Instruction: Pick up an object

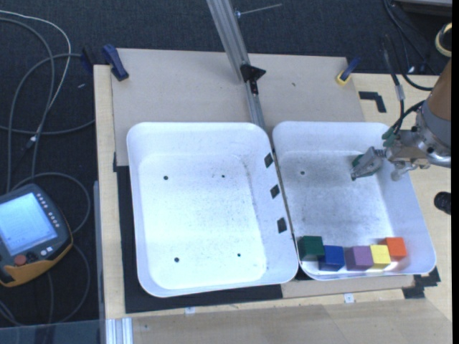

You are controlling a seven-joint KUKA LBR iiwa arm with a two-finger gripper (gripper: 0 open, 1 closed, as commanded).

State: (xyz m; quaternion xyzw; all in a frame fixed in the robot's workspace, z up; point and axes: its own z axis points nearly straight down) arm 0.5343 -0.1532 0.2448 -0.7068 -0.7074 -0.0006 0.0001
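Pincer (364, 165) over right bin (337, 138), upper area; open/shut can't tell, nothing seen in it. Blocks at bin's 6 o'clock rim, well apart from pincer: green (310, 246), blue (333, 255), purple (358, 256), yellow (379, 254), orange (396, 247).

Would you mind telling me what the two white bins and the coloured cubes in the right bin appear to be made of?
The left bin and right bin look like thin moulded plastic: rounded corners, glossy rims, speckled scuffed floors. The green, blue, purple, yellow and orange cubes look matte, perhaps painted wood or foam; the view cannot settle which.
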